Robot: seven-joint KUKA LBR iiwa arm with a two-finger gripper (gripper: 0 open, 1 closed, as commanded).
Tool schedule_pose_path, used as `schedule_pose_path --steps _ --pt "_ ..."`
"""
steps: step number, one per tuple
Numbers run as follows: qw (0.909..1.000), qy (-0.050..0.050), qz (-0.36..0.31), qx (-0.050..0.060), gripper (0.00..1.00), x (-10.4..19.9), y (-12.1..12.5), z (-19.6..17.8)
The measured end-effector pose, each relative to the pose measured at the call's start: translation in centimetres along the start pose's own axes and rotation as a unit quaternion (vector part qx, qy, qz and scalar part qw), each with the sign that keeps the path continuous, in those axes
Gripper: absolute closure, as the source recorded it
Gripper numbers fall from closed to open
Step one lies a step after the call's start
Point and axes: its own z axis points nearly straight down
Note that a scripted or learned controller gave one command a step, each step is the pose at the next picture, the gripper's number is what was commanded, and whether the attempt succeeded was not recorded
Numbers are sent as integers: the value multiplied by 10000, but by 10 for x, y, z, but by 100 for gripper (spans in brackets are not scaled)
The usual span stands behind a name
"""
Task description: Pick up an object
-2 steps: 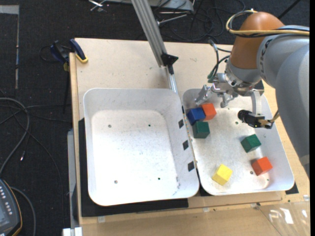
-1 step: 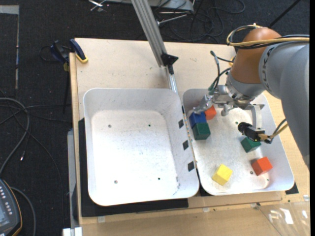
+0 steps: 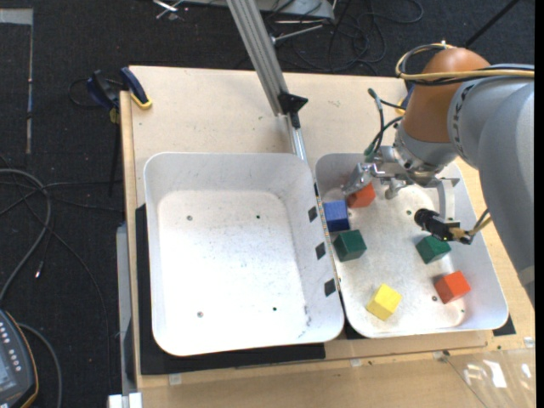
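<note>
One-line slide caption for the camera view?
KUKA arm's gripper hovers by an orange block in the right bin, which also holds blue, green, and yellow blocks.

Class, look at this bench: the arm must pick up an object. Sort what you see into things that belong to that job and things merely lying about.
Belongs to the job:
gripper
right bin
blue block
orange block by the gripper
two green blocks
yellow block
orange block near the front

Just lying about:
left bin
blue and yellow clamp
metal rail
</note>
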Motion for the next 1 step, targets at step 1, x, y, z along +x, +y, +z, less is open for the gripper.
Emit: schedule_pose_path --steps 1 --pt "10000 15 9 70 100 1 -4 -4"
